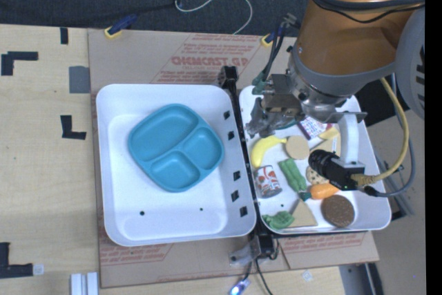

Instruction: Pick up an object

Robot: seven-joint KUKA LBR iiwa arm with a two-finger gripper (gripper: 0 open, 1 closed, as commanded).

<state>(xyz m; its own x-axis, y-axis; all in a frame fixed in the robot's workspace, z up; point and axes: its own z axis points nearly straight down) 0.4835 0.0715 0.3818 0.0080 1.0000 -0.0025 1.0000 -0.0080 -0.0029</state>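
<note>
Many toys crowding right bin [373, 221], pincer [266, 117] above banana [266, 147]

arm [352, 17] | orange dome band | grey body | black, yellow cables

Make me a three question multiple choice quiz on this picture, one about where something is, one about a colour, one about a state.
1. Where does the blue divided plate lie?
A. In the left bin
B. In the right bin
C. On the cardboard

2. What colour is the band above the arm's wrist?
A. Green
B. Orange
C. White

3. How does the toy banana lie?
A. Lifted clear of the bin
B. On the blue plate
C. On the right bin's floor among other items

Answers: 1 A, the plate sits on the left bin's white floor. 2 B, the large band is plainly orange. 3 C, the banana rests beside a tan disc, below the gripper.
</note>
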